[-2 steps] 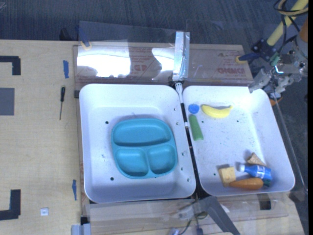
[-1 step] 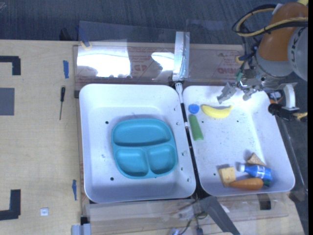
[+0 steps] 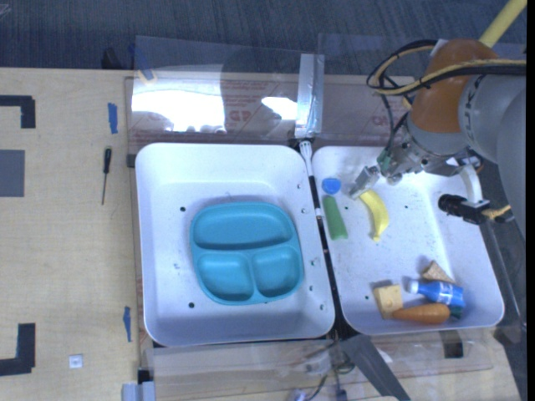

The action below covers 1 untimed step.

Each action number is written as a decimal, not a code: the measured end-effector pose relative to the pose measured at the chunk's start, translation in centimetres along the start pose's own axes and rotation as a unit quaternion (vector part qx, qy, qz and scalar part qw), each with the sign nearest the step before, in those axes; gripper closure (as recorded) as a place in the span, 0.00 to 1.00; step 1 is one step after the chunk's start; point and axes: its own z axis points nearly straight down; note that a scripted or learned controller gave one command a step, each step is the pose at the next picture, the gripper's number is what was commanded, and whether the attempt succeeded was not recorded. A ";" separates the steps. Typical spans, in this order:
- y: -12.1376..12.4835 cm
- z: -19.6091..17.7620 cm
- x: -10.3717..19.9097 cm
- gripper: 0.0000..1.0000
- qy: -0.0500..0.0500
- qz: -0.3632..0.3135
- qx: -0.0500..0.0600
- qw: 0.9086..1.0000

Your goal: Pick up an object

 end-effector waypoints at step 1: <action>-4.1 0.1 3.6 0.00 0.000 0.038 -0.004 0.999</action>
